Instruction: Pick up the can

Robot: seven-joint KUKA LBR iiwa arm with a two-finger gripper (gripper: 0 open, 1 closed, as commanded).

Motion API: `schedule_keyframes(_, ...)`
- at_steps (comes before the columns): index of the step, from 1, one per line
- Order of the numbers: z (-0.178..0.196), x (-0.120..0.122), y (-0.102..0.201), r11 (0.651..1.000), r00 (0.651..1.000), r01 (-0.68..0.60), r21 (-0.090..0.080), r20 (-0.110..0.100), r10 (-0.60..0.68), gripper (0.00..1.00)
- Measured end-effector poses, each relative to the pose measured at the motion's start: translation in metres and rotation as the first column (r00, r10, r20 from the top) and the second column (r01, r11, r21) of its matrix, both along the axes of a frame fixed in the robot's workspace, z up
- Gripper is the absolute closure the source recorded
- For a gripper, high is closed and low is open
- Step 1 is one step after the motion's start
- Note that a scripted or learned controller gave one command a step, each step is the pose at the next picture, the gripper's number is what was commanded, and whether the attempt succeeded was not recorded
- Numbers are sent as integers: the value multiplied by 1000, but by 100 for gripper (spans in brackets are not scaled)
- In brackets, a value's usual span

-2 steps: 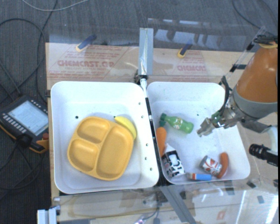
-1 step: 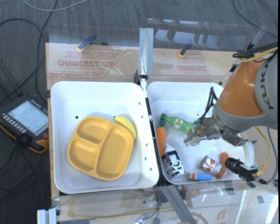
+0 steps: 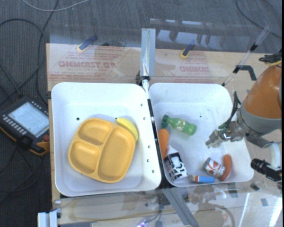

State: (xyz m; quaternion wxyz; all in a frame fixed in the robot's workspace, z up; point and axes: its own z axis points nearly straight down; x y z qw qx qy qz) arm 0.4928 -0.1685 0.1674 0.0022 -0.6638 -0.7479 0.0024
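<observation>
The can (image 3: 213,166) lies on its side near the right bin's (image 3: 199,96) front edge, touching a small sausage (image 3: 226,166). The tool (image 3: 217,138) hovers above and behind it, holding nothing, apparently lining up a descent; how wide it stands I cannot tell.

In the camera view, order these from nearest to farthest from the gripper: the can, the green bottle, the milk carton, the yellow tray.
From the gripper:
1. The can, just below it in the right bin.
2. The green bottle, to its left, mid-bin.
3. The milk carton, at the right bin's lower-left corner.
4. The yellow tray, in the left bin.
</observation>
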Motion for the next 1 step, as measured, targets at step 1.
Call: schedule_keyframes(1, 0, 0, 0, 1000, 1000, 0, 0, 0, 0, 0)
